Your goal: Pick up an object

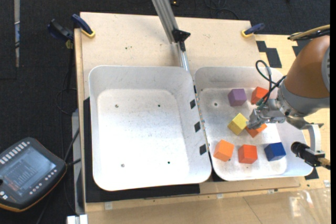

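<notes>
Dark carpet strewn with cables is seen around a pale wooden worktop [136, 39], whose far corners are held by blue-and-yellow clamps [84, 27]. Two shallow white bins are set side by side on it, their inner rims touching along a line marked by small black tabs. A metal rail [160, 0] slants down from the top edge and ends at the far end of that seam.

Ample open room is offered by the left bin [100, 113], where nothing but specks is seen on the floor. All the blocks are gathered in the right bin [210, 81], towards its right half, so the strip of floor beside the seam is left free. A purple block [237, 96] and an orange-red block [259, 94] lie furthest back; a yellow block [238, 123] lies in the middle; an orange block [224, 150], a red block [248, 153] and a blue block [274, 151] are lined up close to the near rim, the blue one nearest the right wall.

The claw [258, 119] is lowered just right of the yellow block, over what appears to be a further orange-red block [256, 130], largely hidden. Whether the claw is spread or closed cannot be told, and no grasp can be confirmed.

A handheld control pad [26, 173] is seen on the floor at lower left; the writing on its screen is too small to be read. No labels can be made out on the blocks.
</notes>
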Controlling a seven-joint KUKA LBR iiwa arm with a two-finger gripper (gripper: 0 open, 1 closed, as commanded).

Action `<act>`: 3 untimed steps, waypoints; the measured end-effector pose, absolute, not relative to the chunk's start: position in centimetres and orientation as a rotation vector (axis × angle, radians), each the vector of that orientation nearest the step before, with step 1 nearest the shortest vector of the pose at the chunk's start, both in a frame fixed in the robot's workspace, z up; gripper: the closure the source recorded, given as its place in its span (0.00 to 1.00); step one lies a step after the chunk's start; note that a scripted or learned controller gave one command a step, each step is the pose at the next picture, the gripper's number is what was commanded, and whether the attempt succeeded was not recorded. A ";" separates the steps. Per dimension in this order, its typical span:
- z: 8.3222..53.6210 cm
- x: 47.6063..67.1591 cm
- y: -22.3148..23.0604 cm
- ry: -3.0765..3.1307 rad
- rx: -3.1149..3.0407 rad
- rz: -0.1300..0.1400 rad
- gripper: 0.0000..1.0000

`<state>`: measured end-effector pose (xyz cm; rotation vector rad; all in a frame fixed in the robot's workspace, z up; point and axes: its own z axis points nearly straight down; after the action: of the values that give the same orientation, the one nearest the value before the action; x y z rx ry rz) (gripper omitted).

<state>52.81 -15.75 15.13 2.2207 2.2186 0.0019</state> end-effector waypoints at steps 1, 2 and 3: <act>19.5 52.6 -16.0 2.219 2.216 0.004 1.00; 21.2 52.7 -16.1 2.221 2.217 0.003 1.00; 22.5 52.9 -10.7 2.230 2.211 0.005 1.00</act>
<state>52.93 -10.71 22.55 2.2106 2.2301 0.0048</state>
